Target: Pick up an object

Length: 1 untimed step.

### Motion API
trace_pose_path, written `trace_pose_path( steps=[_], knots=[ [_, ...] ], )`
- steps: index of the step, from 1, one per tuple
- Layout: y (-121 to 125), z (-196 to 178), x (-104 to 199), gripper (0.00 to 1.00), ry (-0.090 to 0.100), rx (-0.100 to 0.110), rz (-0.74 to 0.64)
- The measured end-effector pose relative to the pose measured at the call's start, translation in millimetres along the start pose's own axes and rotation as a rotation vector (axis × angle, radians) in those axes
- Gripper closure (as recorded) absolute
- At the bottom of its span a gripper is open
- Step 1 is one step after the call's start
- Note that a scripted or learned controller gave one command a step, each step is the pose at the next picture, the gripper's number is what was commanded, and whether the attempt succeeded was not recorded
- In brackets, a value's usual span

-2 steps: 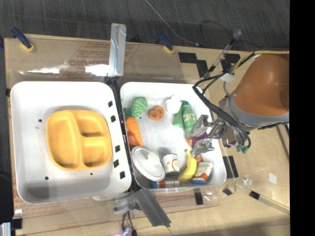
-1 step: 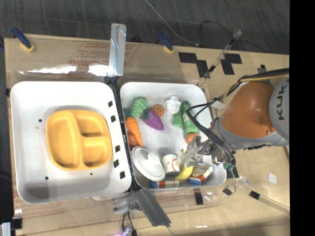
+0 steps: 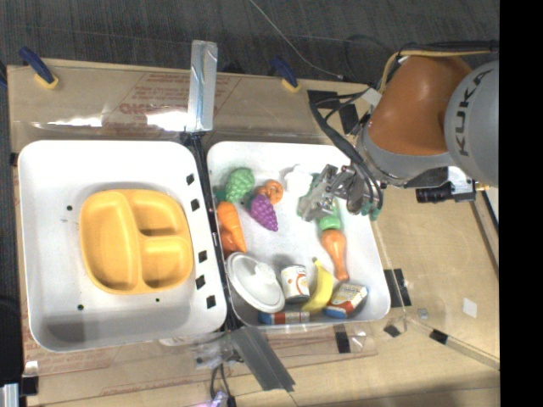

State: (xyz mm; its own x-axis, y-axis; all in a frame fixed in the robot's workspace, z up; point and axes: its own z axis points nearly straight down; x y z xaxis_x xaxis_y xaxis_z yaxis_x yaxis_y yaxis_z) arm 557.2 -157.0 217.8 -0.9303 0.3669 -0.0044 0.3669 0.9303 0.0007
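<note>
Grey arm w/ orange band reached from right; its metal two-finger gripper point(image 3: 327, 195) hung low in right white bin point(image 3: 366, 227), over green-topped orange plastic carrot point(image 3: 334, 244), likely lining up a grab. Jaws' state: cannot tell.

yellow tray point(image 3: 136, 237): glossy plastic | bins point(image 3: 51, 312): smooth white plastic

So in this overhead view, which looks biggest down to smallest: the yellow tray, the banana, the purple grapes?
1. Yellow tray, by far the largest.
2. Banana and purple grapes look about alike; the banana may be slightly longer, but it is partly hidden by neighbouring things, so I won't rank them.
</note>
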Motion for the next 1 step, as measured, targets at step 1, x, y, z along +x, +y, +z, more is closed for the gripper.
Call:
trace_pose_path(
  steps=[1],
  knots=[
    [75.3, 15.4, -62.5, 1.0, 0.004, 0.0, 0.009]
  ],
)
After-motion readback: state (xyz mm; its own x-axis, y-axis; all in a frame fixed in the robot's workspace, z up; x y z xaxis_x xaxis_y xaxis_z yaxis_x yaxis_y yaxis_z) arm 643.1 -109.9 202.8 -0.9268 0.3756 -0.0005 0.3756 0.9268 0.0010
